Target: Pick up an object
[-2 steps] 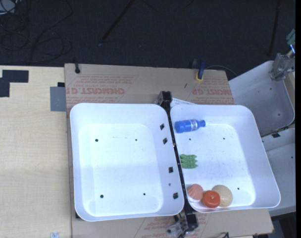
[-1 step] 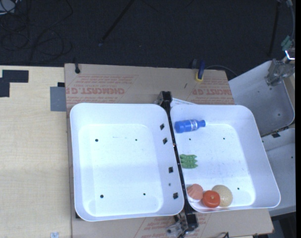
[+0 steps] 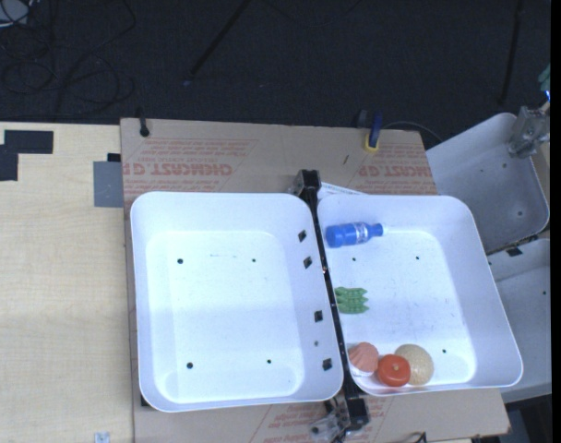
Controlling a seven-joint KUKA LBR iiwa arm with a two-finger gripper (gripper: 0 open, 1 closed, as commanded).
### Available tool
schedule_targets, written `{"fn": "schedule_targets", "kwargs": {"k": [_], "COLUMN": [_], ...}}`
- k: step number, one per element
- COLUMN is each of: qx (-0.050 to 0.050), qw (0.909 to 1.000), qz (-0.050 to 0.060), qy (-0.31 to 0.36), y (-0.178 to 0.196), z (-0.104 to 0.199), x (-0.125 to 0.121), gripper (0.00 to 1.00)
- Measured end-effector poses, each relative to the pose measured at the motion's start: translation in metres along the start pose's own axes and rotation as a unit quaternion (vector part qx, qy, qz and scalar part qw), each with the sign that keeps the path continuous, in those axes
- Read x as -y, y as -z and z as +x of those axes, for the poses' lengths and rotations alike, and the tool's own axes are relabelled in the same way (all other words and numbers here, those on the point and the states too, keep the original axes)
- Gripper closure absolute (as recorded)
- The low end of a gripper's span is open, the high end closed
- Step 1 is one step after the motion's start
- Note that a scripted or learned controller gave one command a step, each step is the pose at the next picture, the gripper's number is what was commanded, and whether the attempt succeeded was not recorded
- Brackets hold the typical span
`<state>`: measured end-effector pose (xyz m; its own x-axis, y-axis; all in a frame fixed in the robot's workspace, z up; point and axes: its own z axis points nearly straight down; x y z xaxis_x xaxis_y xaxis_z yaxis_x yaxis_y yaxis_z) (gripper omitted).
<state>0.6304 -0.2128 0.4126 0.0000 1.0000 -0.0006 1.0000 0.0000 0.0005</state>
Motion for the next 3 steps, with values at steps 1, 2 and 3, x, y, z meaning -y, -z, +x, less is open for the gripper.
{"fn": "schedule_targets", "kwargs": {"k": [1, 2, 3], "qx": [-0.002, 0.001, 0.000], "qw": [1.0000, 1.0000, 1.0000], "qz": [0.006, -0.002, 0.000], "qy": [0.000, 0.001, -0.001], "y": [-0.093, -0.025, -0.001], "z": [0.000, -0.001, -0.002], "x": [0.014, -0.012, 0.014], "gripper": [1.00, 1.00, 1.00]}}
